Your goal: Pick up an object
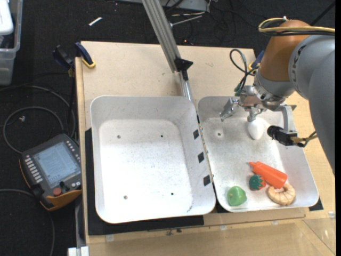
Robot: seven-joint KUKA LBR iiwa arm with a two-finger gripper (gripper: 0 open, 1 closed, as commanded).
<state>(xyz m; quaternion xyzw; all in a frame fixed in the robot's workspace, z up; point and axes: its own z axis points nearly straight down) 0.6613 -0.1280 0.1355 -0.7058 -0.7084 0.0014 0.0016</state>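
White egg-shaped object [256, 128], long axis upright, sits clamped in the gripper [254, 122].

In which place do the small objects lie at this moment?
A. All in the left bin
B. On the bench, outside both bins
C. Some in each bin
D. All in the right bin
D: the white egg, the carrot, the green ball, the small dark green piece and the tan ring all lie inside the right bin.
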